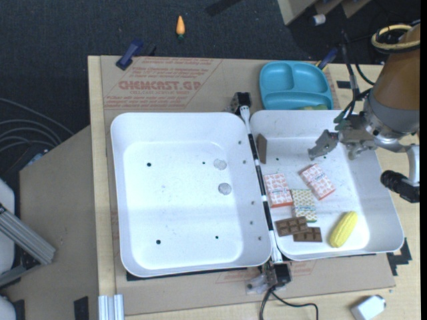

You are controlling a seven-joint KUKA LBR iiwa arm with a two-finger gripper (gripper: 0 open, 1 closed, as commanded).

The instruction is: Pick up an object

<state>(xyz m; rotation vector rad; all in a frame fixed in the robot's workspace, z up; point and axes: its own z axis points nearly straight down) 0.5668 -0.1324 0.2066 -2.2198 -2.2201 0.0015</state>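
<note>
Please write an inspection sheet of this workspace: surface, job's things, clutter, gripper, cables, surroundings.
Surface: bench board bearing a left bin and a right bin.
Job's things: right bin holds a yellow corn cob, chocolate pieces, patterned packets and a brown block; left bin holds two small round discs.
Clutter: blue divided tray behind the right bin; blue clip at the board's far edge.
Gripper: gripper over the right bin's far part, nothing seen between its fingers.
Cables: grey cables on the floor at left; a black cable at the front edge.
Surroundings: dark carpet with a small orange object.
</note>
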